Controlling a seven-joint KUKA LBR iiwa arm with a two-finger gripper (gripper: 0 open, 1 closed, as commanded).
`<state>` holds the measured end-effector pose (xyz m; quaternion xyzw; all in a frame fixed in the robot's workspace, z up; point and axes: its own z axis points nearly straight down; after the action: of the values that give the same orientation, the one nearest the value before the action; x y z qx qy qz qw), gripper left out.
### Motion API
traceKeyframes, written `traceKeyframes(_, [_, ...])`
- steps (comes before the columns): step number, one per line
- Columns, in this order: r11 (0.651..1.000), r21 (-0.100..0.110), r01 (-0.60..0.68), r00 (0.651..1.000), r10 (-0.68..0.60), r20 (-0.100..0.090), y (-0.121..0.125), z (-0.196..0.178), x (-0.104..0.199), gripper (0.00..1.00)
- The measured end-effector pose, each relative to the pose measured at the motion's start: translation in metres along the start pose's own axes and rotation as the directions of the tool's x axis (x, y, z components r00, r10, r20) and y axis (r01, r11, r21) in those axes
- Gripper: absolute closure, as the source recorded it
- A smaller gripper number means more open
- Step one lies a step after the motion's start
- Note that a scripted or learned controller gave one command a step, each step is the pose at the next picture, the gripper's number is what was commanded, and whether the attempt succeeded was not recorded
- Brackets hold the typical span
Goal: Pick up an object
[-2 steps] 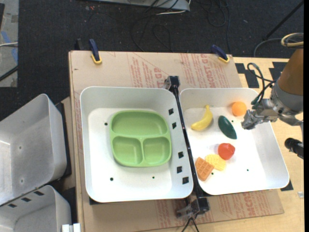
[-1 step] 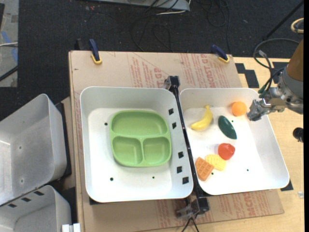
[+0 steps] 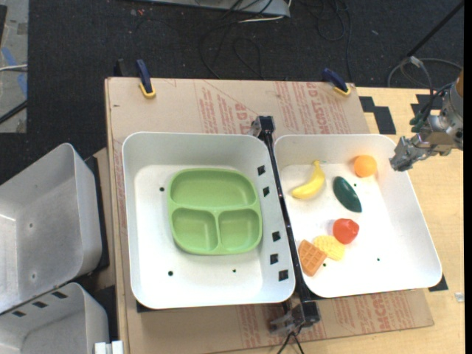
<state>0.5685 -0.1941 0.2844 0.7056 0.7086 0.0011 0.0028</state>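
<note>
The right bin (image 3: pixel 413 220) holds a yellow banana (image 3: pixel 310 183), an orange ball (image 3: pixel 364 166), a dark green oval piece (image 3: pixel 346 195), a red tomato-like piece (image 3: pixel 345 231), a yellow piece (image 3: pixel 330 247) and an orange waffle-like piece (image 3: pixel 311 257). My gripper (image 3: pixel 404 158) hangs at the bin's upper right rim, to the right of the orange ball and apart from it. Nothing shows between its fingers.
The left bin (image 3: pixel 140 198) carries a light green divided tray (image 3: pixel 215 211). A black divider (image 3: pixel 276 198) runs between the bins. Clamps (image 3: pixel 145 80) hold the cardboard-covered bench at the back. Spare white bins (image 3: pixel 44 220) stand off to the left.
</note>
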Motion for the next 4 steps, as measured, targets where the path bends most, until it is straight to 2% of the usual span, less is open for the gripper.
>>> traceKeyframes(2, [1.000,0.007,0.004,1.000,-0.004,-0.004,-0.026,0.008,0.111,1.00])
traceKeyframes(3, [1.000,0.007,0.001,1.000,-0.001,-0.003,-0.033,0.008,0.167,1.00])
traceKeyframes(4, [1.000,0.008,0.001,1.000,-0.001,-0.003,-0.031,0.020,0.210,1.00])
